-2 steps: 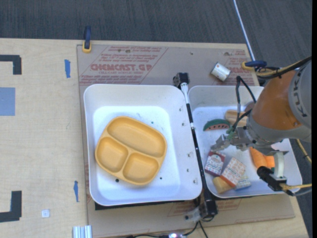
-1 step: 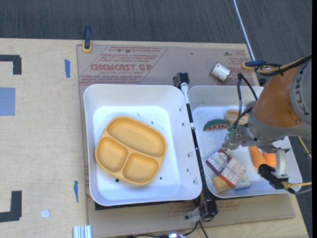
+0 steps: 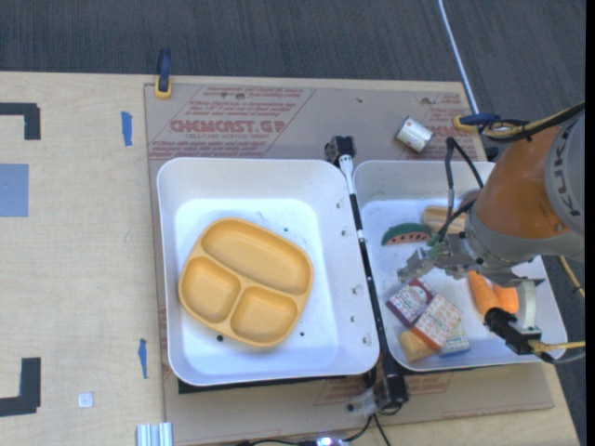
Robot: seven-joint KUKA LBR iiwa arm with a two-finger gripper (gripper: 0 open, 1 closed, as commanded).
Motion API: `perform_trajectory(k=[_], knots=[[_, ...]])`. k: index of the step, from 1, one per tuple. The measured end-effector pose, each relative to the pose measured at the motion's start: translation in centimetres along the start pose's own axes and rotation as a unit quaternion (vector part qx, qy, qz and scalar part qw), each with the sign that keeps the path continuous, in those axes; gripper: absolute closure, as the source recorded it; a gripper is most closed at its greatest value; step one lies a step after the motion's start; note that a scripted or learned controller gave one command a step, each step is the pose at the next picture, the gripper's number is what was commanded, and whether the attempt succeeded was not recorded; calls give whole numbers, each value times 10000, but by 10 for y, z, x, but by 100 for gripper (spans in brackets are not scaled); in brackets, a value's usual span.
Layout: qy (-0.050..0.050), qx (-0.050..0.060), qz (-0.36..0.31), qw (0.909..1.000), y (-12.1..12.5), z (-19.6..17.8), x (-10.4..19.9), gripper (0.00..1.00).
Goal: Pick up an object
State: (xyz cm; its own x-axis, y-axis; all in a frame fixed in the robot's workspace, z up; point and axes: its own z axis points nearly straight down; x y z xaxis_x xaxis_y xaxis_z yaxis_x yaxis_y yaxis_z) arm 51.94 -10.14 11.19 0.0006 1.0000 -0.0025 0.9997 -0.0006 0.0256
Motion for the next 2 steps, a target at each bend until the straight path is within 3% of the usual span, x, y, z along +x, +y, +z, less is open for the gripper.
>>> perform_trajectory(k=[1, 2], knots=[[-5, -21, 0, 10000, 2, -10, 0, 100], [-4, -18, -1, 10000, 2, -10, 0, 0]])
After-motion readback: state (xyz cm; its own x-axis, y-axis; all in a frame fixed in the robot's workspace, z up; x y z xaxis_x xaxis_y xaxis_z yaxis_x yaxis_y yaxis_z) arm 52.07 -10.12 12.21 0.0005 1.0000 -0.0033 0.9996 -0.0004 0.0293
